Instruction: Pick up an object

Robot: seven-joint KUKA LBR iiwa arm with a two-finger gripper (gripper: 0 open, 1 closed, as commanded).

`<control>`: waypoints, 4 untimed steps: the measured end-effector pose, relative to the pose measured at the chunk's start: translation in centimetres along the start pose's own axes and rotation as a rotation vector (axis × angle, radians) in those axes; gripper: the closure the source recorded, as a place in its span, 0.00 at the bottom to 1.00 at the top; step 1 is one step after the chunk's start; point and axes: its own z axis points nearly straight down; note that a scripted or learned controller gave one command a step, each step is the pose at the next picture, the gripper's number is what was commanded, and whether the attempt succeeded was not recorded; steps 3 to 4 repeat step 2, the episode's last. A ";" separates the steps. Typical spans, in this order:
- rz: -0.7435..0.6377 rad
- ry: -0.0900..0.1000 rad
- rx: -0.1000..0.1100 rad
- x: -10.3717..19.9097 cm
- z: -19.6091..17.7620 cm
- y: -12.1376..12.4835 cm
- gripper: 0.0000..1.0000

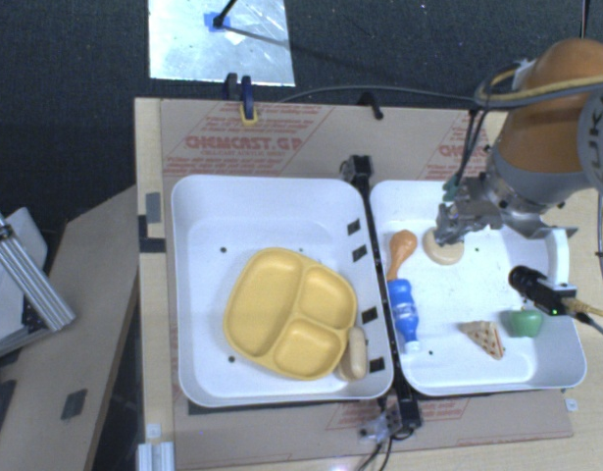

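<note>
Two white bins side by side on bench. Left bin (198, 263): yellow divided tray (289, 312) at centre, pale bread roll (355, 353) by right wall near front corner. Right bin (566, 361): drumstick (401, 251) and blue bottle (404, 312) along left wall; gripper (448, 226) directly over round tan disc (443, 251) near back edge, grip state unreadable; pizza slice (485, 339) toward front; green object (525, 322) at right wall.
</note>
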 end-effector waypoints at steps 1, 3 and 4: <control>0.000 0.000 0.001 5.4 1.5 -0.4 1.00; -0.001 0.001 0.002 11.0 2.6 -0.8 1.00; -0.001 0.001 0.002 11.0 2.6 -0.8 1.00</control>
